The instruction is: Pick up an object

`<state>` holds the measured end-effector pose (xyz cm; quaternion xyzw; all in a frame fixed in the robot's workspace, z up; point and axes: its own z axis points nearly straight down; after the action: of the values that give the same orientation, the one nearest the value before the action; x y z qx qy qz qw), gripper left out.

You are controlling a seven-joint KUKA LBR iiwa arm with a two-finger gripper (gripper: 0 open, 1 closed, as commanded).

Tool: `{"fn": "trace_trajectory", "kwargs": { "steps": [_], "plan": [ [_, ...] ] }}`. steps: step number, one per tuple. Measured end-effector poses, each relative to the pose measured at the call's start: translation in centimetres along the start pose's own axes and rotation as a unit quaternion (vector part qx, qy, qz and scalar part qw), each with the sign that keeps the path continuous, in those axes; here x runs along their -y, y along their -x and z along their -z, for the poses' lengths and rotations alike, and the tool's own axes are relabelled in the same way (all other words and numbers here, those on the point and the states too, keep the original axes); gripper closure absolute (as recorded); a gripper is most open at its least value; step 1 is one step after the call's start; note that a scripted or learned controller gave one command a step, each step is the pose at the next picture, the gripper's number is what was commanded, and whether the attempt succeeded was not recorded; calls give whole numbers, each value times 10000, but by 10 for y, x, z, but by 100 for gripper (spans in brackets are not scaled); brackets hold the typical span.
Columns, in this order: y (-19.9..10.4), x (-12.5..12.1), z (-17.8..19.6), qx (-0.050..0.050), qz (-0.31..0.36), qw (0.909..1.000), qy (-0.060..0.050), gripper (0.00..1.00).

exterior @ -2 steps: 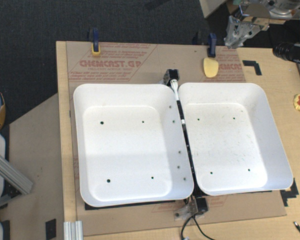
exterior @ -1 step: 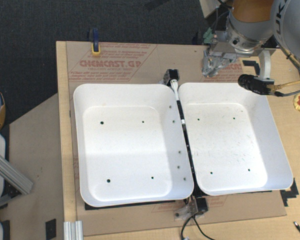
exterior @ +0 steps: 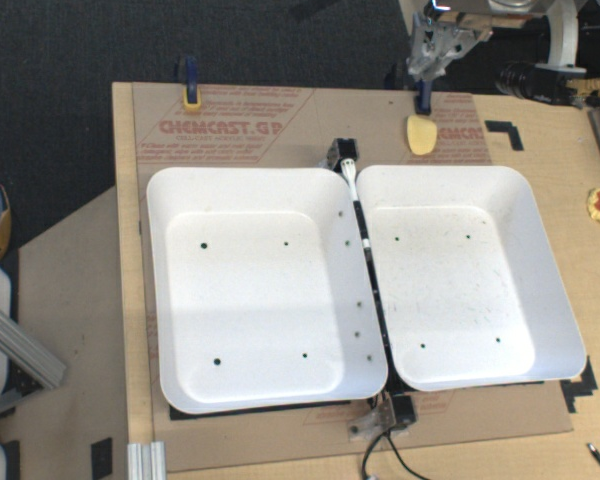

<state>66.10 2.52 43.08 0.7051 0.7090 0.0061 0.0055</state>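
Gripper [exterior: 432, 56] raised beyond right bin [exterior: 540, 268], above yellow object [exterior: 421, 134] on counter [exterior: 240, 118]; grip state indeterminable.

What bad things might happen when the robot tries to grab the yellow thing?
1. The yellow object lies on the brown board behind the right bin, close to a blue clamp, so the gripper might bump the clamp.
2. It looks small and rounded, so it may slip away.

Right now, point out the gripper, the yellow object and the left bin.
gripper [exterior: 432, 66]: camera view, at its tip.
yellow object [exterior: 421, 134]: camera view, its middle.
left bin [exterior: 158, 268]: camera view, its left rim.
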Motion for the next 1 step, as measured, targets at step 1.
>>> {"fn": "trace_trajectory", "kwargs": {
  "steps": [1],
  "plan": [
    [-9,-3,-126,4,-26,9999,-121,100]
  ]
}}
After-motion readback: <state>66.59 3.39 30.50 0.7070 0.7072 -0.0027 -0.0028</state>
